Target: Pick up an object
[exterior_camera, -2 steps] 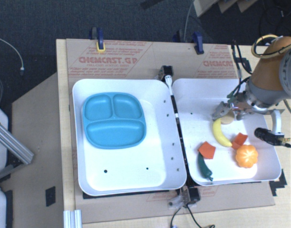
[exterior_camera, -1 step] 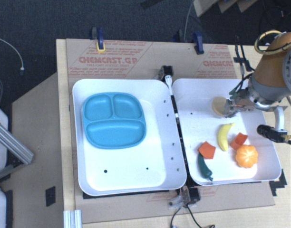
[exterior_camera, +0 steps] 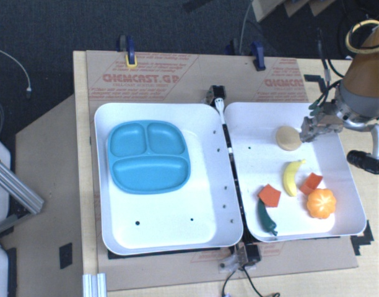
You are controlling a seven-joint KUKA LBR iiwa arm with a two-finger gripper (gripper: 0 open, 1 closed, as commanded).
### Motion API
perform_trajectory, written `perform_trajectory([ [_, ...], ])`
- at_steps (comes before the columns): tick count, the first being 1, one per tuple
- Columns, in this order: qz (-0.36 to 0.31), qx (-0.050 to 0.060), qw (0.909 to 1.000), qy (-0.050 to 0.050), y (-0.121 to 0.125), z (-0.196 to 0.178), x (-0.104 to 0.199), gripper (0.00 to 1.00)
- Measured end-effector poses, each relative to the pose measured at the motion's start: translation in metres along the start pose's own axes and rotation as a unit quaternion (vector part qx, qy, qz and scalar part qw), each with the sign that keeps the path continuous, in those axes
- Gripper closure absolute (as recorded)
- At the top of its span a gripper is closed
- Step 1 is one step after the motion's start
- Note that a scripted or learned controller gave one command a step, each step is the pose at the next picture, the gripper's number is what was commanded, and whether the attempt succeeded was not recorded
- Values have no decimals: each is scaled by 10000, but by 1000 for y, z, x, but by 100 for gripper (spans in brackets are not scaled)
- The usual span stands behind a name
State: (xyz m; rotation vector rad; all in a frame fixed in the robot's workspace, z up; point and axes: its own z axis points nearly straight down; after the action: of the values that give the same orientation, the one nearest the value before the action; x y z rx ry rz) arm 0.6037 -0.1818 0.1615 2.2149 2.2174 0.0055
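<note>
Round beige disc-shaped object (exterior_camera: pixel 289 138): upper part of right bin — lying flat.
Yellow banana (exterior_camera: pixel 291 177): mid-bin, curved, running lengthwise.
Red-orange block (exterior_camera: pixel 270 195): left of the banana.
Red block (exterior_camera: pixel 311 183): right of banana.
Orange tangerine (exterior_camera: pixel 321 203): touching red block.
Dark green pepper (exterior_camera: pixel 266 218): near front rim.

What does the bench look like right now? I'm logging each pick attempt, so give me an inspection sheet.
Surface: left bin and right bin side by side on a board.
Job's things: beige round piece, banana, two red blocks, orange, dark green piece, all in the right bin.
Clutter: blue divided plate in the left bin.
Grippers: gripper beside the beige piece.
Cables: cable at the front edge.
Surroundings: blue clamps at the back.
</note>
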Motion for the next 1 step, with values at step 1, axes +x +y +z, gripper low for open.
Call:
perform_trajectory([
  [1,-3,9,10000,1,-1,-44,2,100],
])
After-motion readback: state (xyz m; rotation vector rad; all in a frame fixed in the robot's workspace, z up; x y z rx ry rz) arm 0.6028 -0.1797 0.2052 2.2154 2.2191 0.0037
